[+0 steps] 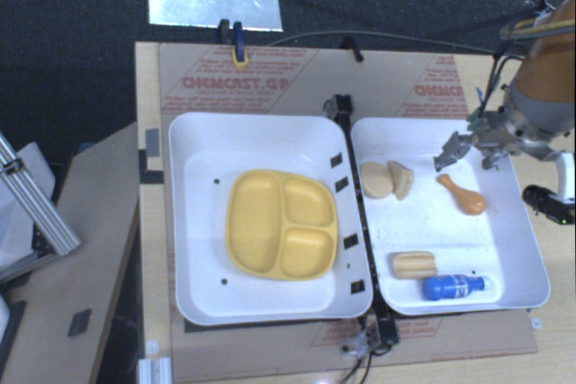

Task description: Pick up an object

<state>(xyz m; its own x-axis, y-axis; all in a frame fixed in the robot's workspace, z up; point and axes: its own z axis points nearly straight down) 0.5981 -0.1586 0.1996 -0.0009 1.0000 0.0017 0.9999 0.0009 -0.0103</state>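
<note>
— Where's the end effector (468,150) now?

— Over the right bin (513,225), near its far right part, just above the orange drumstick toy (463,194). I can't tell how it's set; it's too small and blurred.

— Room around the things?

— The drumstick lies apart from the two beige pieces (387,180) near the divider. The bread roll (413,264) and blue bottle (453,286) sit close by the near rim. The left bin (198,193) carries a yellow divided plate (281,223).

— Anything cut off?

— The arm (547,72) runs out at the right edge.
</note>
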